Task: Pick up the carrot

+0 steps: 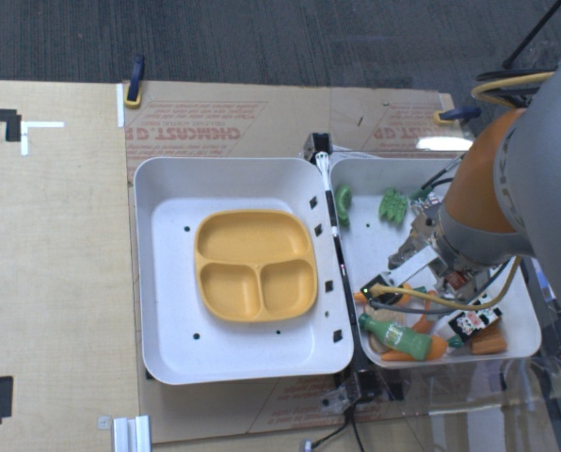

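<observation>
- The arm [506, 186] comes in from the right edge of the frame and hangs over the right bin [365, 182], its wrist covering much of that bin's middle.
- The pincer [429, 273] sits low among cables; I cannot tell how it is set.
- The carrot [408, 354] appears to be the orange piece lying along the bin's lower edge, touching a green bottle [393, 335] just above it. An orange block [488, 344] lies near, toward the lower right.
- To do this step well, I judge the pincer should come down straight over the carrot's middle, across its length, clear of the bottle and the bin wall.
- The yellow plate [257, 264] in the left bin [158, 252] is well apart and plays no part.
</observation>
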Controlling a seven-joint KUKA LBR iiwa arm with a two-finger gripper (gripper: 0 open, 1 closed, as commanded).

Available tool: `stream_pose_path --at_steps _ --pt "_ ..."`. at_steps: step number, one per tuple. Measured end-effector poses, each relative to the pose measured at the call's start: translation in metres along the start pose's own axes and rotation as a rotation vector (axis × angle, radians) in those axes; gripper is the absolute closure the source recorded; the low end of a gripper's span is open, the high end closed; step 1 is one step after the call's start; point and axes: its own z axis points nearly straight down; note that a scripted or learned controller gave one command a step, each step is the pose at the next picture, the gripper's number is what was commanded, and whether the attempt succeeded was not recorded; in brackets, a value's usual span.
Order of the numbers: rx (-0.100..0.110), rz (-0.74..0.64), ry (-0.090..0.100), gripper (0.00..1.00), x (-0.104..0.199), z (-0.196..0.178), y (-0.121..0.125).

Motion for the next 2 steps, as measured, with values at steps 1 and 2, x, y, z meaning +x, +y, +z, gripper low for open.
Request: stream_pose_path --at_steps 1,2 --pt "0.002 -0.004 -0.002 0.00 -0.027 0.048 0.051" --pt "-0.001 -0.203 0.000 0.00 -0.005 0.000 0.009"
